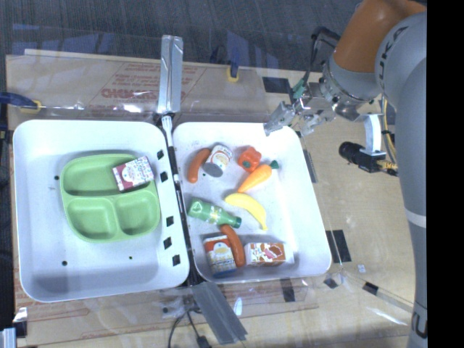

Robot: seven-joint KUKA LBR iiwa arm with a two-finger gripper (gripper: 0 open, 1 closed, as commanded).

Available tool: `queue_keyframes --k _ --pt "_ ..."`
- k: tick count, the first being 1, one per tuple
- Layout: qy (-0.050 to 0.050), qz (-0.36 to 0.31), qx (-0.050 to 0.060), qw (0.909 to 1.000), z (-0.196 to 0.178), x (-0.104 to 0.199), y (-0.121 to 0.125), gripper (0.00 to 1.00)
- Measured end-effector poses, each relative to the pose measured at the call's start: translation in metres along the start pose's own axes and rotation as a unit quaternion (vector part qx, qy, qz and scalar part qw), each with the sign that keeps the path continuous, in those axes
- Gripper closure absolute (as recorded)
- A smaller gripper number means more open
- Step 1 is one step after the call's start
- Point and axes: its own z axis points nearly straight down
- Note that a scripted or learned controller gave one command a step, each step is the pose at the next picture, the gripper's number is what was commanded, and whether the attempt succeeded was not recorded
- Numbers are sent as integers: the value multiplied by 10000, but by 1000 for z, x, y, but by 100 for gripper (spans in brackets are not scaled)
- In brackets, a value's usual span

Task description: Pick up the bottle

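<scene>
Bottle [212, 212] lying in right bin [313, 216], claw [279, 122] above rim

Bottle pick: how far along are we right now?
Done: nothing yet that shows. The green bottle lies on its side on the floor of the right bin, between the banana and the sausage.
In hand: the gripper hovers over the bin's far right corner, well away from the bottle, with nothing between its fingers.
Left: move across to the bottle, descend, grasp and lift.
</scene>
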Motion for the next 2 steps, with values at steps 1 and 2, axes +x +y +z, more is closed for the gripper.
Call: queue_keyframes --k 1,2 --pt "5 551 4 9985 127 -17 -19 0" --pt "7 743 4 9972 167 17 -86 0"
